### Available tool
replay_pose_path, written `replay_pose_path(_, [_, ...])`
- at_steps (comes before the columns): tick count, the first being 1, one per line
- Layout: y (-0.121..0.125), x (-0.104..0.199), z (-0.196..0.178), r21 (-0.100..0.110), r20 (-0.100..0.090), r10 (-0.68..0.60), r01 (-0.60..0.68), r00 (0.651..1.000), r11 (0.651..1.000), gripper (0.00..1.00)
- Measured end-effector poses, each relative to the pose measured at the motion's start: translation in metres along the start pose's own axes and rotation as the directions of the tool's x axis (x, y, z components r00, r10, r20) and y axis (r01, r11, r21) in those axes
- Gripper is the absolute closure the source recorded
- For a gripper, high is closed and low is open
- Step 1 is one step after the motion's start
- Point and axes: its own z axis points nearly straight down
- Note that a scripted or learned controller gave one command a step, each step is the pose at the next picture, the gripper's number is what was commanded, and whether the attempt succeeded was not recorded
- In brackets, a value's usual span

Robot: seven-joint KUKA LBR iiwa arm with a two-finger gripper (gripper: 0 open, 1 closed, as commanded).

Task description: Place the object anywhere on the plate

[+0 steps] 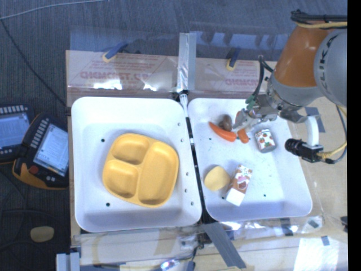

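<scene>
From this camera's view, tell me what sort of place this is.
Probably a robotics lab test bench, not a kitchen. A robot arm reaches over two white bins, toy food like a carrot sits in one, and a handheld controller lies on grey carpet.

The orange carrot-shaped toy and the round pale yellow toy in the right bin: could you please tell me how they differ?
The orange carrot-shaped toy is long, thin and bright orange; the round pale yellow toy is squat, rounded and pale. The carrot lies near the bin's far side beside the gripper; the yellow toy sits nearer the front. Both rest in the right white bin.
</scene>
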Motion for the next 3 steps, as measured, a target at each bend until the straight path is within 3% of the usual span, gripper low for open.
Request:
replay_pose_path(1, [0.000, 0.000, 0.000, 0.000, 0.000, 0.000, 0.000, 1.000, 1.000, 0.00])
replay_pose_path(2, [-0.044, -0.075, -0.070, -0.001, 0.006, 0.417, -0.417, 0.909, 0.909, 0.00])
replay_pose_path(3, [-0.118, -0.096, -0.097, -0.001, 0.005, 0.587, -0.587, 0.810, 0.810, 0.00])
